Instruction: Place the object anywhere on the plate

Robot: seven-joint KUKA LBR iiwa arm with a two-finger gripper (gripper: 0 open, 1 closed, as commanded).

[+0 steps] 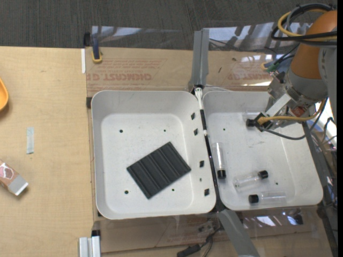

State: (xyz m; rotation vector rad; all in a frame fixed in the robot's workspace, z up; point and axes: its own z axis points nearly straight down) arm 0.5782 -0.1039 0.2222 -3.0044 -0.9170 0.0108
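A dark grey ribbed plate (159,169) lies flat and turned at an angle in the left bin (107,111). Three clear vials with black caps lie in the right bin (300,159). One vial (219,157) rests along that bin's left wall. A second vial (250,180) lies near the front middle, and a third vial (269,198) sits by the front edge. My gripper (283,107) hangs over the far right part of the right bin, well away from the vials and the plate. Nothing shows between its fingers.
The raised walls of the two bins meet in a ridge (206,143) between them. On the wooden bench to the left lie an orange thing (2,96), a small grey strip (30,141) and a red and white packet (12,178). Yellow cables loop above the wrist.
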